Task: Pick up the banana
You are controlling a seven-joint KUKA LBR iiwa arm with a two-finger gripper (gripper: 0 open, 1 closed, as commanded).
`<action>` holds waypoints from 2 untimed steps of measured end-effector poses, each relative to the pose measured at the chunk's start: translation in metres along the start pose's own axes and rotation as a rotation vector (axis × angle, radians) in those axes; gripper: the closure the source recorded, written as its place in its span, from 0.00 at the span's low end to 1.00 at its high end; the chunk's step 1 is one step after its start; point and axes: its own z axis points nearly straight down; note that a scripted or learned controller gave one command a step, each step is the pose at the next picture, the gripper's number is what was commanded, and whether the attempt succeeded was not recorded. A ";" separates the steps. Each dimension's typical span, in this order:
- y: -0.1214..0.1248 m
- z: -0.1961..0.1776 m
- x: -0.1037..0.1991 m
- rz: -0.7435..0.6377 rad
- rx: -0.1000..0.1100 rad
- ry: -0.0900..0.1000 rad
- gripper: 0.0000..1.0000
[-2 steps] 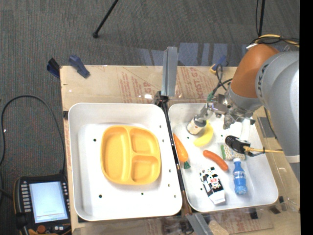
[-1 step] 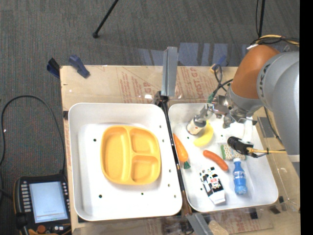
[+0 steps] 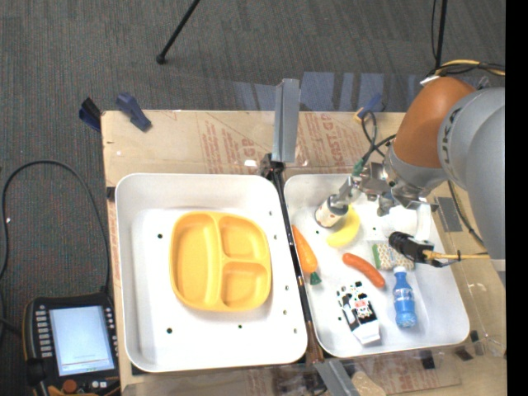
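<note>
At the upper left of the right bin (image 3: 455, 324), the gripper (image 3: 333, 214) hangs low over the white floor, its grey tip pointing toward the frame's left. From this slant I cannot tell whether the pincer is open or closed, nor whether it grips anything. The banana (image 3: 346, 231) lies just below and right of the tip. Its upper end is overlapped by the gripper in this view, so contact there cannot be judged.

Left of the banana, an orange carrot (image 3: 304, 250) lies along the bin's left wall with its green top toward the lower frame. Below the banana sits a smaller red-orange vegetable (image 3: 364, 269), hard to name. Beside that, to the right, is a pale speckled block (image 3: 381, 256), partly covered by robot hardware. A blue bottle (image 3: 403, 298) and a black-and-white patterned carton (image 3: 360, 313) lie toward the lower right, apart from the banana.

The left bin (image 3: 132, 304) holds a yellow divided plate (image 3: 221, 260). The grey arm (image 3: 478, 155), with its orange band, is cut off at the right edge. A handheld screen unit (image 3: 71, 346) sits on the floor at the lower left.
</note>
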 end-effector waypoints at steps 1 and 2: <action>-0.004 0.000 0.003 0.119 0.001 -0.001 0.00; -0.005 0.000 0.014 0.025 0.002 -0.007 0.00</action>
